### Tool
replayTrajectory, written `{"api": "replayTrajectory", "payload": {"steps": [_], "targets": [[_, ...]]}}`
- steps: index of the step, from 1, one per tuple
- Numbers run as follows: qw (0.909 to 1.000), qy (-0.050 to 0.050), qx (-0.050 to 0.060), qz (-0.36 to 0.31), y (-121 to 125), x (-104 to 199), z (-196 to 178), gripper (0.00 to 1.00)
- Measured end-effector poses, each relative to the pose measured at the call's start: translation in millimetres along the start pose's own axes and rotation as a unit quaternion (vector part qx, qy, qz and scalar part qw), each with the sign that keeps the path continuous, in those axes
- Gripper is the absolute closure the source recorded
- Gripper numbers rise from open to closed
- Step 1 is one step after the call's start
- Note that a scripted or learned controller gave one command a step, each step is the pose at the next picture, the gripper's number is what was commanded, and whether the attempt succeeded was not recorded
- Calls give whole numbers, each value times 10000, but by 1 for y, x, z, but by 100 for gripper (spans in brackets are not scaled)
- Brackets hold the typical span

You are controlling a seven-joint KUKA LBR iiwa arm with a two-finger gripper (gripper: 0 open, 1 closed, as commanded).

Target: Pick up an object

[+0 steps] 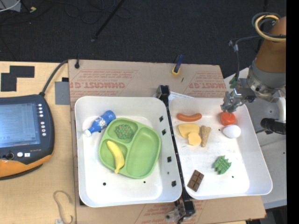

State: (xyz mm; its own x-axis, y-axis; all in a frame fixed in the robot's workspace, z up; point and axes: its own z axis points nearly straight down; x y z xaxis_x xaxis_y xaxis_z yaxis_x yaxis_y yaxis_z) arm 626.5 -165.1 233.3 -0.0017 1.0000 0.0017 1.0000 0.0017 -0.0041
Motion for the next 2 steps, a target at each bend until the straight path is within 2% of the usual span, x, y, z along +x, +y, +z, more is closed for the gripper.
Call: {"api": "replayTrajectory", "payload": {"steps": [1, 2], "targets": [[10000, 3, 6, 0, -35, 34, -2, 100], [10000, 4, 13, 1, -70, 82, 9, 100]]}}
